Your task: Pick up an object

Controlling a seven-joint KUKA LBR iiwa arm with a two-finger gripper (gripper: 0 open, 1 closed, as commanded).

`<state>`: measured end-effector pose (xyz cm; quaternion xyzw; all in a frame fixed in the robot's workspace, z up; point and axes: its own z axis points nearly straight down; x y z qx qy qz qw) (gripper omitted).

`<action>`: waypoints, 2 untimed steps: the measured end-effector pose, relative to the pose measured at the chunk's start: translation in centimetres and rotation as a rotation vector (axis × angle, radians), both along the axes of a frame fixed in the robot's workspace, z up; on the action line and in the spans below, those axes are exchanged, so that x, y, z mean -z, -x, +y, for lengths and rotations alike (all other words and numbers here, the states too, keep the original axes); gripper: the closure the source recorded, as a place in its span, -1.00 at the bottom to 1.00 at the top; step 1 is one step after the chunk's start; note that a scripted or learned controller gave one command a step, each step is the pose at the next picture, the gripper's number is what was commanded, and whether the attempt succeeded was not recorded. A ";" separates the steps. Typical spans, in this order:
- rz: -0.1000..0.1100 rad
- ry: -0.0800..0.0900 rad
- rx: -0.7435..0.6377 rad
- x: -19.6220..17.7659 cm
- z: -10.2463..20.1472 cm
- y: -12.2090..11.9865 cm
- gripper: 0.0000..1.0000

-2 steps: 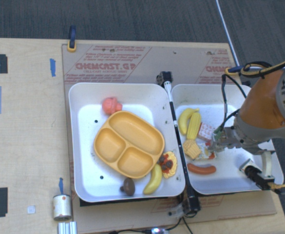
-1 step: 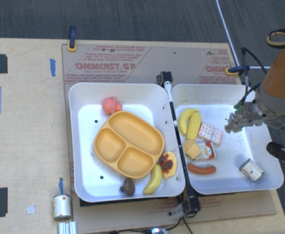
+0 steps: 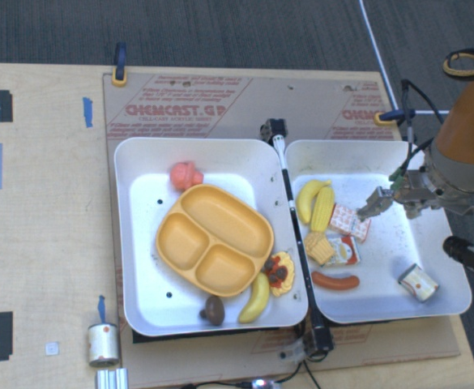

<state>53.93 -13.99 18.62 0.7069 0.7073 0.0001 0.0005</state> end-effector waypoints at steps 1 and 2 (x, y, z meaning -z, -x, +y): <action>-0.007 -0.002 -0.002 9.7 1.5 -4.8 -1.00; -0.015 -0.001 -0.003 8.5 1.5 -5.0 1.00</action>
